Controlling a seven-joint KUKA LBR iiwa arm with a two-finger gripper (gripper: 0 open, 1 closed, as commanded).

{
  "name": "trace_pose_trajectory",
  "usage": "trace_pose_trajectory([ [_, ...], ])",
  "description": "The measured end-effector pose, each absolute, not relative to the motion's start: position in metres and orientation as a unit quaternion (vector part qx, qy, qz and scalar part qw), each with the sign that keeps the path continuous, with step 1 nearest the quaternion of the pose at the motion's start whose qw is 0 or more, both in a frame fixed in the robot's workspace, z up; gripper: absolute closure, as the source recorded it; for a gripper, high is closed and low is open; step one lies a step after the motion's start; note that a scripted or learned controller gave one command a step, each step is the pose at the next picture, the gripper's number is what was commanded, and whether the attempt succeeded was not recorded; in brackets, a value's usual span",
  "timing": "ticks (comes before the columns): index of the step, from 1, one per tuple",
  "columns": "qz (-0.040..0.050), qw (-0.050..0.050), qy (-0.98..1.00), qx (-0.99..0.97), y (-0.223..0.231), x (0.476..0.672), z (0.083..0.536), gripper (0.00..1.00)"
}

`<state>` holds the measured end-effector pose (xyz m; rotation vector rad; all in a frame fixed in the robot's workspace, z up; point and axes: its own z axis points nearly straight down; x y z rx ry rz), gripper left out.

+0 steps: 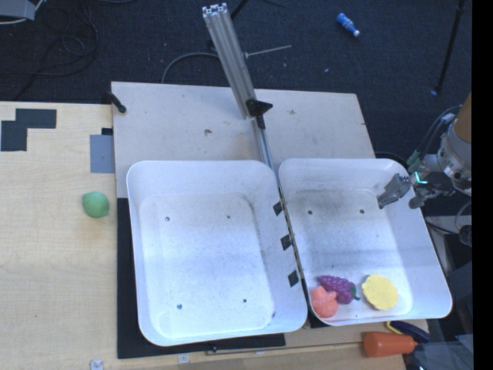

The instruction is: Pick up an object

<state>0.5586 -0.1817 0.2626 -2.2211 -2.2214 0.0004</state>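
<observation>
Three small objects lie at the near end of the right bin (339, 230): an orange-pink piece (323, 302), a purple grape bunch (337, 287) and a yellow round piece (380, 292). My gripper (406, 193) hangs over the right bin's far right edge, well away from those objects. Its two fingers stand apart and I see nothing between them.
The left bin (204, 245) sits beside the right one. A green ball (95, 204) rests on the wooden bench at the left. An orange object (389, 343) lies just outside the right bin's near edge. A metal rail (235, 60) slants in from the back.
</observation>
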Motion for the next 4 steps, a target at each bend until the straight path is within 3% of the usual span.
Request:
trace_pose_trajectory([
  [1,0.0001,0.000,-0.707,-0.707,-0.182,0.559,0.263,0.00],
  [4,0.0011,0.002,-0.707,-0.707,-0.179,0.559,0.135,0.00],
])
